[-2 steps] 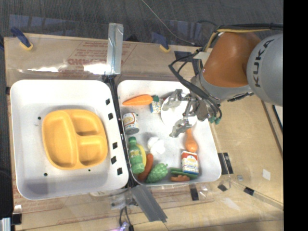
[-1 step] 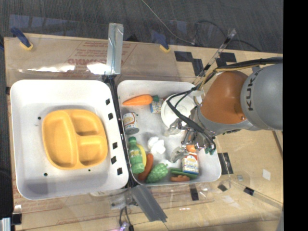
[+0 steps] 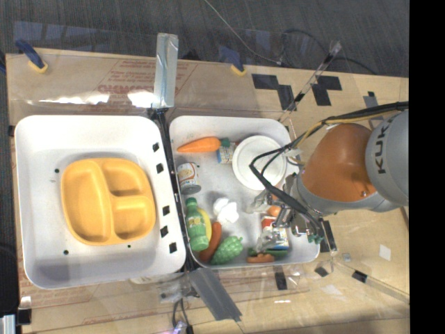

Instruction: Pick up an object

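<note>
Pincer [image 3: 277,229], grip state unclear, directly over red-labelled carton [image 3: 272,234] in right bin [image 3: 208,127].

One fixed camera looked down from above at a slant.

It stood high enough to take in both white bins whole, the left bin [image 3: 35,186] and the right bin [image 3: 208,127] side by side, with the surface [image 3: 208,75] beyond them and dark floor at the far edge. The arm [image 3: 341,165] entered from the right.
</note>
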`<state>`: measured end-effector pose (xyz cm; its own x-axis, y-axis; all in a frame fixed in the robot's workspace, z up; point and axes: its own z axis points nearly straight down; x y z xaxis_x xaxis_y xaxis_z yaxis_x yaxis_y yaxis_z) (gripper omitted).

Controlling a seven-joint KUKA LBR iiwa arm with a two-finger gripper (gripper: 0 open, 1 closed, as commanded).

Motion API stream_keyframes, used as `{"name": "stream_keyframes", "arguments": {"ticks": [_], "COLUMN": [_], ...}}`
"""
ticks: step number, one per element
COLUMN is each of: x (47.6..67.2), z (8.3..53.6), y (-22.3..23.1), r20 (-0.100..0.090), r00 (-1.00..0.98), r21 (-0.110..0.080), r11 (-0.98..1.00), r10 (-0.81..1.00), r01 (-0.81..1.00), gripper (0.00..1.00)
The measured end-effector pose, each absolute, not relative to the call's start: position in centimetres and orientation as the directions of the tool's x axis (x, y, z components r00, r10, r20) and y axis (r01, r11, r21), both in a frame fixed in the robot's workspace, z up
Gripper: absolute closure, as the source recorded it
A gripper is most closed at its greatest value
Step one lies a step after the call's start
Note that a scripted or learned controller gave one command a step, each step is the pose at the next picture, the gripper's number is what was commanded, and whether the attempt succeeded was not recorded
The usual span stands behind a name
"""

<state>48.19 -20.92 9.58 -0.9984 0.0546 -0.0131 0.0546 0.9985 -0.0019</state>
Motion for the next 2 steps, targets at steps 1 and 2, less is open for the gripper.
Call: {"name": "stream_keyframes", "arguments": {"ticks": [1,2], "x": [49.0,49.3], "z": [9.5,10.5], "y": [-20.1,-20.0], "r20": [-0.008,-0.013], "r00": [-0.984,-0.985], "r21": [-0.001,-0.001], "r11": [0.984,0.985], "r10": [0.180,0.172], "r01": [0.180,0.172], "gripper": [0.00,1.00]}}
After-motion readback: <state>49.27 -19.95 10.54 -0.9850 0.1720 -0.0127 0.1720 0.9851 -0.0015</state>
